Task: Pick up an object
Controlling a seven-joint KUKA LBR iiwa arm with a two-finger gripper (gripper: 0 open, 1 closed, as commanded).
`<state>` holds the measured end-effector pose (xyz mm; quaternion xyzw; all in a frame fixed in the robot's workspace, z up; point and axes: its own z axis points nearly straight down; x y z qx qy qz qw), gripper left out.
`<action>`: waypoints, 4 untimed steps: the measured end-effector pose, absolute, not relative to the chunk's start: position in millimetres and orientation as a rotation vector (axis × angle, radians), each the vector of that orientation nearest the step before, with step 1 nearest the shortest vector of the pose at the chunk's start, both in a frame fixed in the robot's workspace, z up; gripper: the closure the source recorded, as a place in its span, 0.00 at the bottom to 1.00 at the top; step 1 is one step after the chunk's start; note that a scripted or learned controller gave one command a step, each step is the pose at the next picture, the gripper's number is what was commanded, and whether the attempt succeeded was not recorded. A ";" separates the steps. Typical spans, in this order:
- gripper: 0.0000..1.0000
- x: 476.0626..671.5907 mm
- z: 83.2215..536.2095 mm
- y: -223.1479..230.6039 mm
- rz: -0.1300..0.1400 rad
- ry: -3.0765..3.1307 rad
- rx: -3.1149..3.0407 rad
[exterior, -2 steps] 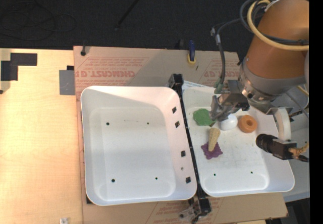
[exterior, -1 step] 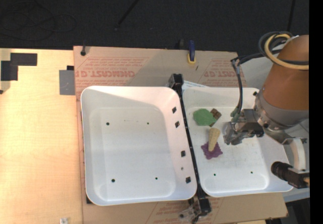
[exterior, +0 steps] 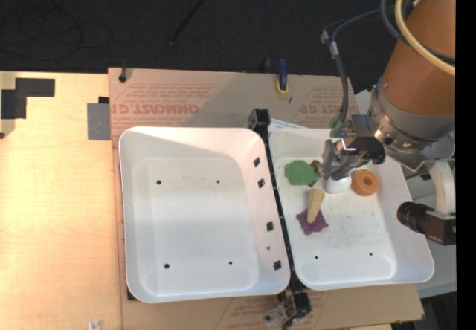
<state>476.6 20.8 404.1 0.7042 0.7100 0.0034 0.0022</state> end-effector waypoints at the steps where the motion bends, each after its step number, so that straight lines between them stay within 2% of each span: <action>1: 1.00 475.6 395.1 53.6 -0.006 2.225 2.222; 3: 1.00 478.5 541.0 153.3 0.004 2.225 2.217; 4: 1.00 508.9 537.1 190.8 -0.004 2.224 2.220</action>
